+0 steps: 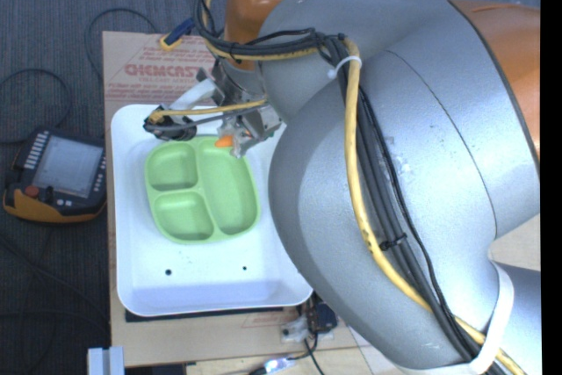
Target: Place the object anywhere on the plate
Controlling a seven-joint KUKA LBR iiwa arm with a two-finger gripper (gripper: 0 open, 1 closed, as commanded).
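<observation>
Grey arm (413,180) looms over green plate (204,191); small orange object's (225,140) axis unreadable.

Light-green plate (204,193), 3 compartments, lies flat in bin; small orange object (225,140) at its upper rim.

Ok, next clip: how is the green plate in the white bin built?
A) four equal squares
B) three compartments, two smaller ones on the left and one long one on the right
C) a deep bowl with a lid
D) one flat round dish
B: the green plate in the white bin shows two smaller compartments on the left and one long compartment on the right.
</observation>
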